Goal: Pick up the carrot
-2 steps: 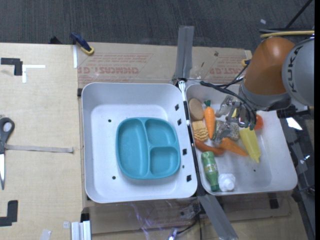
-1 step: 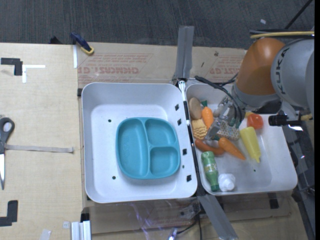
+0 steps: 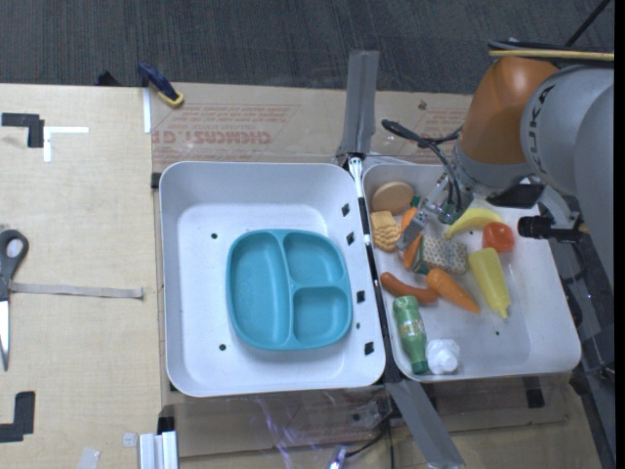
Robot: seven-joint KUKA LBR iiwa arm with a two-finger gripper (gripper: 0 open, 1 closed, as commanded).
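The carrot (image 3: 455,290) is orange and tapered. It lies flat in the right bin (image 3: 532,345), near the middle, pointing down and to the right. My gripper (image 3: 422,221) hangs over the upper left part of that bin, up and to the left of the carrot and apart from it. Right under the gripper a small orange piece (image 3: 412,253) leans against a speckled grey block (image 3: 445,254). The grey arm with its orange band (image 3: 503,106) comes in from the upper right.
Around the carrot lie a reddish sausage-like piece (image 3: 404,285), a yellow vegetable (image 3: 489,277), a banana (image 3: 471,220), a red tomato (image 3: 498,235), a green bottle (image 3: 410,332) and a brown bun (image 3: 393,196). The left bin (image 3: 186,262) holds a teal divided plate (image 3: 290,288).
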